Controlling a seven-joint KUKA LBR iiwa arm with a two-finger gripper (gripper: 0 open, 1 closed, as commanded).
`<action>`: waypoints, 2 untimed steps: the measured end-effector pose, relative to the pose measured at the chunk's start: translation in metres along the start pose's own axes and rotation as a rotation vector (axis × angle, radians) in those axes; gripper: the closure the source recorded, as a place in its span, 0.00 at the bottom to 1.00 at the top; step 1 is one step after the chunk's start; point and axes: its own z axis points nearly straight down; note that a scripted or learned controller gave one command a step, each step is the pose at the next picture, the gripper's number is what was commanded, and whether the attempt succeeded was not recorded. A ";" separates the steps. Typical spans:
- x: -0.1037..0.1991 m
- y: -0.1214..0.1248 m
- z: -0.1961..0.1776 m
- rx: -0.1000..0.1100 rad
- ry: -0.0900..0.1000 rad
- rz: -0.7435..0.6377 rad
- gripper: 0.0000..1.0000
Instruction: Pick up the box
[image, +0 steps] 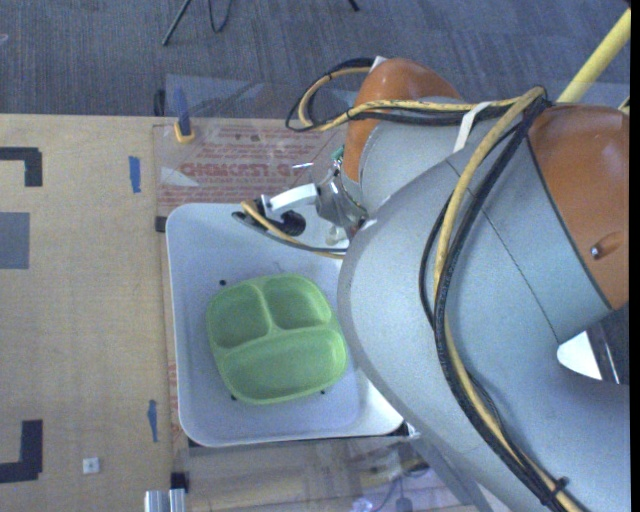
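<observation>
Jaws cannot be told as spread or pressed together, tucked beneath the grey arm, as the gripper hangs at the white bin's upper end; the green three-part box lies mid-bin, apart.

Grey arm, orange bands, yellow and black cables.
</observation>
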 end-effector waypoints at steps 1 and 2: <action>0.001 -0.051 0.037 -0.009 0.006 0.040 0.00; 0.001 -0.051 0.027 -0.005 0.005 0.044 1.00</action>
